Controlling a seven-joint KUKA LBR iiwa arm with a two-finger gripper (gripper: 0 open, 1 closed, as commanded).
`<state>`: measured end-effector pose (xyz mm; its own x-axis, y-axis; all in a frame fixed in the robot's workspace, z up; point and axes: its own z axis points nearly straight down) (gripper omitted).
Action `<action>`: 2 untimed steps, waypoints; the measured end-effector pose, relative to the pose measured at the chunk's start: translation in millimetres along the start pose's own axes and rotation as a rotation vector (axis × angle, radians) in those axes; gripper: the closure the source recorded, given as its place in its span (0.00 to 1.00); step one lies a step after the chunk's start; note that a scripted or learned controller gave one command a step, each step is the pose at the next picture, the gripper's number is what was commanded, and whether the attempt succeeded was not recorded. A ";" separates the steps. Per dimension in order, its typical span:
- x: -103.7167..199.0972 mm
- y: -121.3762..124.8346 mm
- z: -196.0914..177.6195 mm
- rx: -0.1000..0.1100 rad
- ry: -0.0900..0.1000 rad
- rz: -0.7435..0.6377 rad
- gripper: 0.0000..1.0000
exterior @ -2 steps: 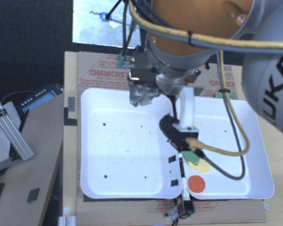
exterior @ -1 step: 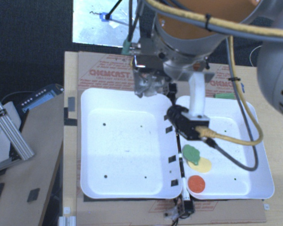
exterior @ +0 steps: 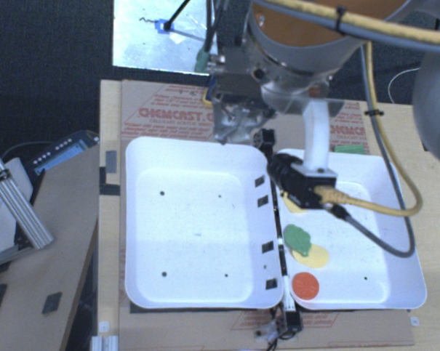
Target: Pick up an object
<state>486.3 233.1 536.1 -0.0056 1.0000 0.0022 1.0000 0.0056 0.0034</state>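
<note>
We see two white bins of smooth, faintly glossy plastic, the left bin [exterior: 196, 228] flecked with small dark specks and the right bin [exterior: 390, 280] equally sleek. Beneath them lies a matt brown cardboard sheet [exterior: 172, 111] printed in red, on a pale matt tabletop [exterior: 109, 130]. The arm's orange band [exterior: 314, 15] looks smooth and satiny, the yellow cable [exterior: 379, 207] rubbery. The green piece [exterior: 297, 238], yellow piece [exterior: 315, 257] and red disc [exterior: 306, 285] look flat and matt.

Three small objects [exterior: 304, 258] lie in the right bin [exterior: 397, 281], beside the left bin [exterior: 196, 221].
</note>
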 end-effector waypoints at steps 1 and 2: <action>0.0 0.0 1.0 0.002 -0.001 0.000 0.00; 0.2 0.3 -10.2 0.000 0.001 -0.003 1.00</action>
<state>486.6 233.3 546.3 -0.0082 1.0000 0.0027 1.0000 0.0082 0.0038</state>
